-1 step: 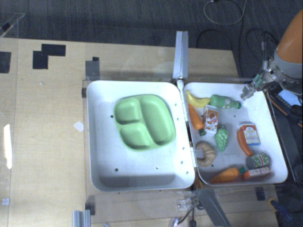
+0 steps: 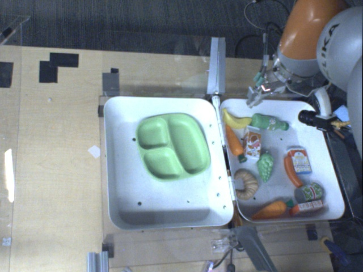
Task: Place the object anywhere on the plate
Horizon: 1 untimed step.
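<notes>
A green plate (image 2: 172,145) with three compartments lies in the left bin (image 2: 122,203), with nothing on it. My gripper (image 2: 256,95) hangs over the back left corner of the right bin (image 2: 334,203), just behind a yellow banana (image 2: 235,119) and a green bottle (image 2: 269,122). I see nothing held in it. Several toy foods lie in the right bin: an orange carrot (image 2: 233,140), a red and white packet (image 2: 253,143), a green bumpy fruit (image 2: 265,166) and a brown ring-shaped pastry (image 2: 245,184).
More items sit on the right bin's right and front sides: a red carton (image 2: 299,159), a red sausage (image 2: 291,173), a can (image 2: 309,192), a second carrot (image 2: 269,209). A metal divider post (image 2: 214,67) stands between the bins at the back. The arm (image 2: 317,27) fills the upper right.
</notes>
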{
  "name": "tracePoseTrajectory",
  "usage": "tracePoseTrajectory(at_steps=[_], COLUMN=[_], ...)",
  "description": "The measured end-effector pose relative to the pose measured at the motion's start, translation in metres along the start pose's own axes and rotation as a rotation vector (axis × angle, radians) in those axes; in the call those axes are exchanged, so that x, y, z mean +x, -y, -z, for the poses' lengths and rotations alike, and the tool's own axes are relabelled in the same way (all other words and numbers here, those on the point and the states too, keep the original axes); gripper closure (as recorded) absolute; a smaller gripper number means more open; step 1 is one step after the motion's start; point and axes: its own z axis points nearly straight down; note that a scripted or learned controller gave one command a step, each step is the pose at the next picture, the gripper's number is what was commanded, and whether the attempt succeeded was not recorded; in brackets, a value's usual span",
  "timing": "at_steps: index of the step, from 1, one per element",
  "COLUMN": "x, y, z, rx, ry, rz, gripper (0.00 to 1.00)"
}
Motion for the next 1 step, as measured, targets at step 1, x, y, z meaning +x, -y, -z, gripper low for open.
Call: tracePoseTrajectory(at_steps=[1], x=[0.0236], y=[0.0301], z=[0.152], rx=[-0.002], ry=[0.002], rz=[0.07], gripper=[1.0])
